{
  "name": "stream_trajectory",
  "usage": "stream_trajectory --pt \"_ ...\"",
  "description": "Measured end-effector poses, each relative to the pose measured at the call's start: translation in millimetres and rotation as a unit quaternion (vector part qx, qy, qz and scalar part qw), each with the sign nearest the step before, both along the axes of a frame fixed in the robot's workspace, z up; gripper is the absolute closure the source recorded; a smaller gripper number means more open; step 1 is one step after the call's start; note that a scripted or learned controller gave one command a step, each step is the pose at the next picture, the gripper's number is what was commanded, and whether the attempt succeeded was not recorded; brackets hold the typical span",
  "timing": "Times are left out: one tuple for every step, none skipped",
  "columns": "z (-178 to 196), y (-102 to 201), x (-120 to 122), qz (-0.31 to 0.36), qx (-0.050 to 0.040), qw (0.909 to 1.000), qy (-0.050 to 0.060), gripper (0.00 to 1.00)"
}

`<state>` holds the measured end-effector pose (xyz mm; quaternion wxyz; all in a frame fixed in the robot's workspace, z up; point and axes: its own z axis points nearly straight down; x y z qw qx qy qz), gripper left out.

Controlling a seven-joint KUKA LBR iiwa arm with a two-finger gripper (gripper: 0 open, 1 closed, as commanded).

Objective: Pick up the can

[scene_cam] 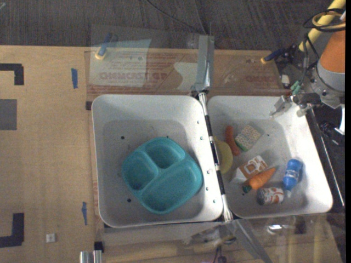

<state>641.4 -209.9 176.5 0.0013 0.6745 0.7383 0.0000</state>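
Observation:
The can (271,196) lies on its side near the front of the right bin (312,147); it is small, white and orange. An orange carrot (260,179) lies just above it, and a blue bottle (292,174) sits to its right. My gripper (288,108) hangs over the bin's back right corner, far behind the can. Its two fingers are spread and open, with nothing between them.
The right bin also holds a small carton (252,167), a tan square piece (248,136), a red-orange stick (232,139) and a yellow item (223,155) by the left wall. A teal divided plate (162,174) lies in the left bin (109,119).

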Motion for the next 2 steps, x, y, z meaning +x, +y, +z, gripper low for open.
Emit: stream_trajectory --pt "-83 6 -37 -0.022 0.0005 0.9998 0.000 0.00" --pt "-84 -4 26 -0.052 0.0077 0.9986 0.007 0.00"
